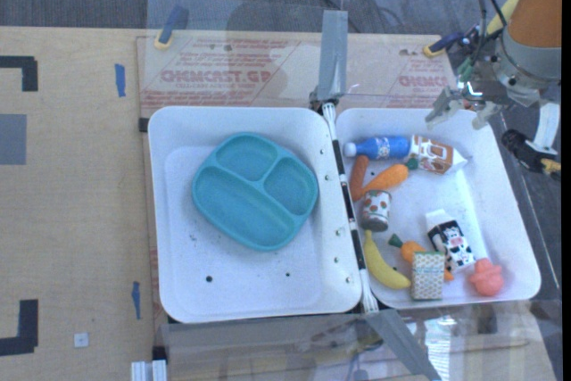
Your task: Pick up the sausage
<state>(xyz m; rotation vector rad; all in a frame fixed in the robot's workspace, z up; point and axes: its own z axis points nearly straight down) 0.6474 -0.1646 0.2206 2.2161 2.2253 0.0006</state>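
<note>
The sausage (357,178) is a short orange-brown link lying along the left wall of the right bin (516,219), just below a blue bottle (379,147) and touching a carrot (389,178). My gripper (460,110) hangs over the bin's far right corner, well to the upper right of the sausage. Its fingers are open with nothing between them.
A brown-and-white carton (438,157), a small can (376,210), a banana (384,264), a cow-patterned carton (451,242), a small box (428,275) and a pink toy (486,278) share the right bin. The left bin (178,263) holds a teal divided plate (256,189).
</note>
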